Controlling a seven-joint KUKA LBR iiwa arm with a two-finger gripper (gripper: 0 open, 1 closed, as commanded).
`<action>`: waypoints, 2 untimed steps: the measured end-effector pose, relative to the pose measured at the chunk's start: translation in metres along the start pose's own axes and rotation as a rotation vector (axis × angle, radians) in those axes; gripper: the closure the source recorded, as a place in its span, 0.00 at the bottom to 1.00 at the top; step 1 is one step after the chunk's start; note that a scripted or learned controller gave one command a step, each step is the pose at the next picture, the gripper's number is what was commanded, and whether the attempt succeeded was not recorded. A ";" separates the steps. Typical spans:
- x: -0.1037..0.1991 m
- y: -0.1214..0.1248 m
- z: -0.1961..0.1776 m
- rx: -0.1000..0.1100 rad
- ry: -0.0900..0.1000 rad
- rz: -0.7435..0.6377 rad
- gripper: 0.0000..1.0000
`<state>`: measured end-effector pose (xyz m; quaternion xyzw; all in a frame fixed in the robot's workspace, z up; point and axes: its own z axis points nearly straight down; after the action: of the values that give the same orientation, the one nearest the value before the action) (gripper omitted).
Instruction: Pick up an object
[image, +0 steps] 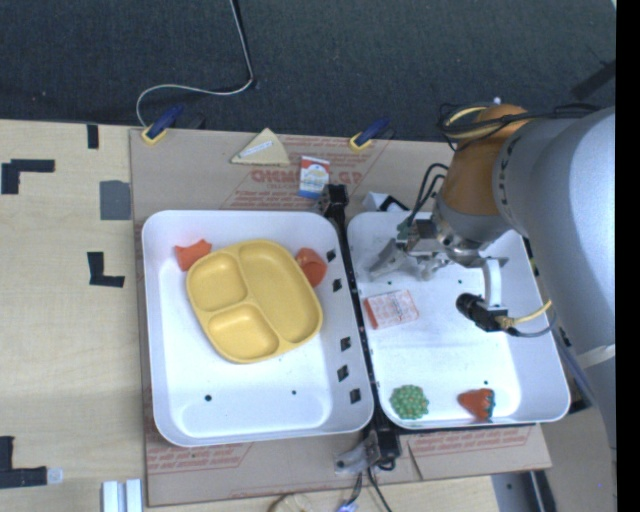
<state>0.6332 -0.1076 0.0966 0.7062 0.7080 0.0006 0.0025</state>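
Hovering in right bin | hand state cannot tell | sachet lies just below it, toward the camera

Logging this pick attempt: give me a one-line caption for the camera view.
Gripper low in the right bin above a packet; yellow tray in the left bin.

Red print on the cardboard sheet seems unreadable here.
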 end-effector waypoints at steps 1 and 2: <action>0.010 -0.030 0.010 0.000 0.000 0.002 0.00; 0.013 0.010 0.011 0.001 0.001 0.001 0.00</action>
<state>0.6433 -0.0941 0.0858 0.7065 0.7077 0.0008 0.0016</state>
